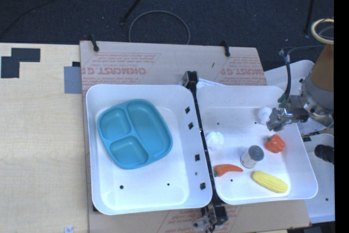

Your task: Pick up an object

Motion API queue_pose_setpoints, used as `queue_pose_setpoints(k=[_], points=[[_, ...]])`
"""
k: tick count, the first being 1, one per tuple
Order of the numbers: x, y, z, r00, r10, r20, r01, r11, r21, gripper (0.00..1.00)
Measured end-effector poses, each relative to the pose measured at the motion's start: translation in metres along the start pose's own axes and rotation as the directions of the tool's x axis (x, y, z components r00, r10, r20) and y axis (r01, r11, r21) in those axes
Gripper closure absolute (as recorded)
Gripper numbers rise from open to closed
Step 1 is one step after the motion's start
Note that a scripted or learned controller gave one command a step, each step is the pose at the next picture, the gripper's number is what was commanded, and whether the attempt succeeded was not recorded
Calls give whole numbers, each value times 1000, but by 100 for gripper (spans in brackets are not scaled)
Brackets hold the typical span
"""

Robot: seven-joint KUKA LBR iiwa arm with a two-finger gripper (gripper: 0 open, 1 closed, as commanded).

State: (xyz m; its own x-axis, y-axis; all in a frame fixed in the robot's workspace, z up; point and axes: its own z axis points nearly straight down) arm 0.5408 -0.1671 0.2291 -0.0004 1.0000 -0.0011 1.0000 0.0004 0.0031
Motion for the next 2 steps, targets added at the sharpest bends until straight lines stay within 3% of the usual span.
queue_pose_setpoints(k=[1, 2], points=[[1, -1, 31, 1000, 1, -2, -1, 1000, 9, 100], [48, 8, 31, 1000, -3, -4, 3, 1000, 6, 100]])
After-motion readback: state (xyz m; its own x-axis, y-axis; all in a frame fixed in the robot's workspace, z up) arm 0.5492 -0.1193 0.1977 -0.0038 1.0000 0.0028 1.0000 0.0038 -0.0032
